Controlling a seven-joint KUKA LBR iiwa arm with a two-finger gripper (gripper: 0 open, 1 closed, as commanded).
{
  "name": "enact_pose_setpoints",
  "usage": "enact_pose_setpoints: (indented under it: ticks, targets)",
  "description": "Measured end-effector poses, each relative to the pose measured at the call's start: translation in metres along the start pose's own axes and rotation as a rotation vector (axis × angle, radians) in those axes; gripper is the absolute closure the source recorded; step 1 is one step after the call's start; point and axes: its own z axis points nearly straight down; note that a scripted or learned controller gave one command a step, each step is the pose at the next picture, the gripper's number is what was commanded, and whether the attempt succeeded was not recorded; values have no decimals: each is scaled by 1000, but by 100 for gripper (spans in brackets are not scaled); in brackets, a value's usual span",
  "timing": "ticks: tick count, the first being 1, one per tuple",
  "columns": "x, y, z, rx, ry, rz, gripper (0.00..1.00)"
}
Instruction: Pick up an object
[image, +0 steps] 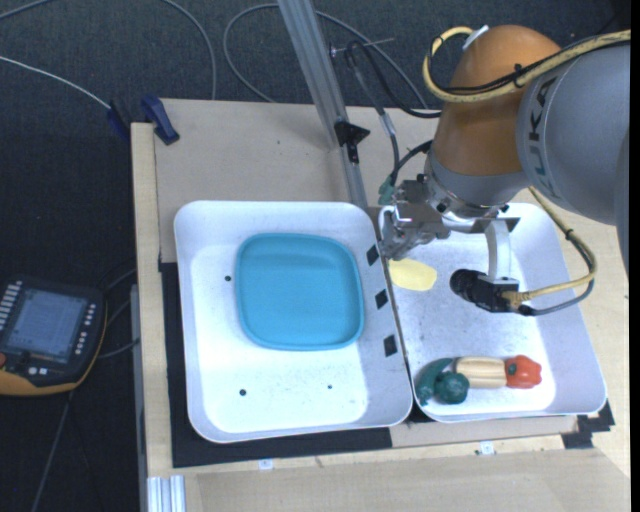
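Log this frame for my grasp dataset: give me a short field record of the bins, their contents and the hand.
left bin: holds a blue square plate
right bin: yellow piece near its left wall; green object, tan cylinder and red piece in a row at the front edge
hand: low over the right bin's left wall, just above the yellow piece
grasp: nothing seen between the fingers
arm: reaches in from the right

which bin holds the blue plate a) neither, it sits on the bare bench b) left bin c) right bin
b: the blue plate lies flat inside the left bin, apart from the yellow piece and the other small things in the right bin.
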Motion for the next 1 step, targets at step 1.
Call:
enact_pose_setpoints:
  ticks: [1]
  targets:
    - [51, -6, -7, 0, 0, 0, 100]
